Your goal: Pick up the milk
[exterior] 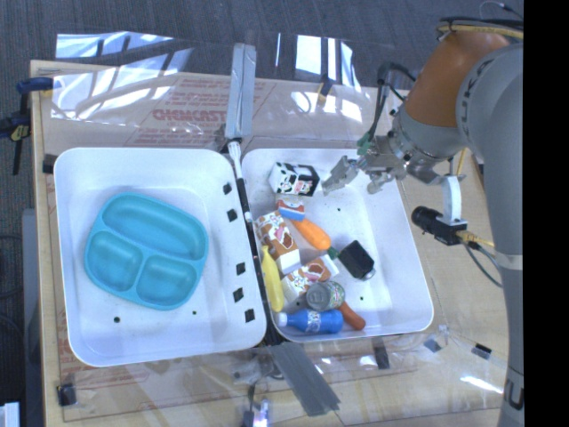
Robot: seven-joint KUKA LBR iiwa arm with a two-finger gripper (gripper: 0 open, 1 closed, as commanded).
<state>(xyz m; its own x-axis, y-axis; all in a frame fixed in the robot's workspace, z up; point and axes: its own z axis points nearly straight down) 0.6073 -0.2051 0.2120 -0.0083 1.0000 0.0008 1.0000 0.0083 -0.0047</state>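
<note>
Closest to the camera, at the 6 o'clock end of the right bin (pixel 418 278), a blue bottle (pixel 313 322) lies on its side, with a small tin can (pixel 325 295) touching it just above and an orange carrot-like toy (pixel 351 316) at its 3 o'clock side. From there a row of toy foods runs up along the bin's left wall: a yellow banana (pixel 271 280), several small printed cartons (pixel 276 237), and an orange piece (pixel 312 235). A black block (pixel 356 259) lies apart, toward the middle of the bin.

The milk (pixel 293 180), a small white carton with black cow patches, lies at the 12 o'clock end of this bin, a little away from the crowded row. This free position probably makes it easier to grasp, because nothing presses on its sides.

The tool (pixel 357 174) hangs over the same bin, at 3 o'clock from the milk and near it but not touching. Its two fingers are spread apart and hold nothing. It seems to be in approach, with the open jaws turned toward the carton.

The left bin (pixel 80 327) carries only a blue divided plate (pixel 147 250), perhaps meant as the place for picked things. Both bins stand side by side on the counter (pixel 133 105).
</note>
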